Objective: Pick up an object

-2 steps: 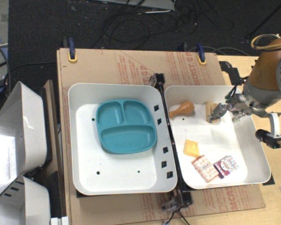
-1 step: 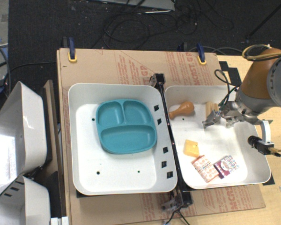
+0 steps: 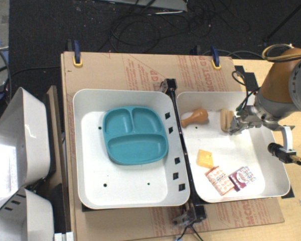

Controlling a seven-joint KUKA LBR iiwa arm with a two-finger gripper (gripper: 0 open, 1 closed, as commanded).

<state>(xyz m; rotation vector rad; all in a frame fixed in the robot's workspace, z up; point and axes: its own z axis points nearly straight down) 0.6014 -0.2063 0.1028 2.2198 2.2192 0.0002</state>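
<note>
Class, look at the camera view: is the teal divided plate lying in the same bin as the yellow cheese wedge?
No. The teal divided plate lies in the left bin, while the yellow cheese wedge lies in the right bin.

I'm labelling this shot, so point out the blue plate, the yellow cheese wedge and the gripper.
Blue plate [image 3: 135,136], camera view, on the large lower compartment.
Yellow cheese wedge [image 3: 205,158], camera view, on its flat top face.
Gripper [image 3: 234,124], camera view, at its fingertip end.

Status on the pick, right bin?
Pincer low in the right bin, against a tan roll; grip state unreadable. Wooden piece, yellow wedge, two packets lie apart, untouched.
</note>
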